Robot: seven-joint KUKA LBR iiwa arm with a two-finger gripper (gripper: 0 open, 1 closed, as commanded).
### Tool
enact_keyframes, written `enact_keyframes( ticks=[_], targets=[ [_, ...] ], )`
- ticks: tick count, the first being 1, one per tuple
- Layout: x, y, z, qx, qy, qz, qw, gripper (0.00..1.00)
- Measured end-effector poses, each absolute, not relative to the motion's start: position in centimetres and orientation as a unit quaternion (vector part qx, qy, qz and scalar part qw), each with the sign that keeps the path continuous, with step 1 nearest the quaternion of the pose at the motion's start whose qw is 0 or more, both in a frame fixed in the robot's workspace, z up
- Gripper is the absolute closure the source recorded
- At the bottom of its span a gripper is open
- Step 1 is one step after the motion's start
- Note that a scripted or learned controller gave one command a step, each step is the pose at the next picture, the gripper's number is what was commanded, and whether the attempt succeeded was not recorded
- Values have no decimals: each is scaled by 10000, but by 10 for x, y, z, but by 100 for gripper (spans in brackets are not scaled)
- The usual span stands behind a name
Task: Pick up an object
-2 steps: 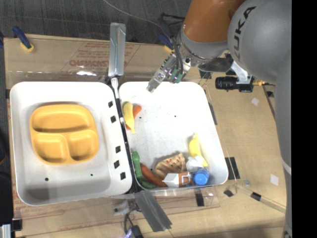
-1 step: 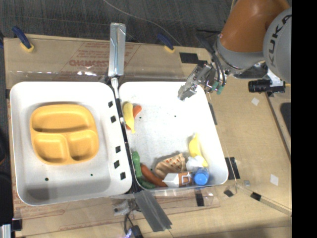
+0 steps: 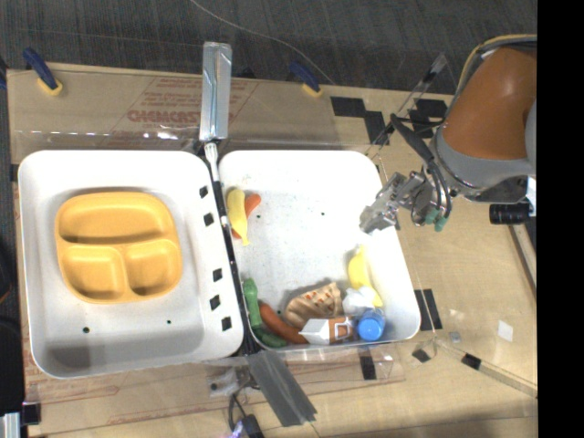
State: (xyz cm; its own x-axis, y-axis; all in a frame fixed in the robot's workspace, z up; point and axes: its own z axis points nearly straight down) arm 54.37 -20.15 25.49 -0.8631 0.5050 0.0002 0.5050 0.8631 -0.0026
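Several small objects lie in the right bin (image 3: 274, 167), and they fall into two groups. Along its near edge, from left to right, are a green piece (image 3: 249, 296), a red sausage-shaped piece (image 3: 278, 325), a brown striped item (image 3: 315, 301), a small carton with an orange face (image 3: 330, 330), a blue cap or bottle top (image 3: 370, 327) and a yellow banana-like piece (image 3: 359, 268), with something white just beside the blue cap. These crowd together and touch or overlap one another, so none stands free. Against the bin's left wall, well apart from that cluster, a second yellow piece (image 3: 236, 210) lies with a small orange-red piece (image 3: 250, 203) touching it. That makes two yellow pieces and one each of the others, as far as can be told.

One gripper (image 3: 379, 215) hangs over the right rim of the right bin, above the far right part of its floor, near the yellow banana-like piece but apart from it. Nothing is between its fingers; whether they are spread or closed cannot be told from this angle. The grey arm (image 3: 488, 108) with its orange band sits behind it to the right.

One yellow divided tray (image 3: 117, 245) with three compartments rests in the left bin (image 3: 36, 181). Two blue clamps (image 3: 44, 71) hold the far edge of the bench, and a metal bar (image 3: 215, 94) stands upright between the bins
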Motion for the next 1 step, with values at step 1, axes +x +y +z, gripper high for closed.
enact_keyframes(
  ticks=[1],
  targets=[
    [504, -211, 96, -2304, -9731, 1, -32, 100]
  ],
)
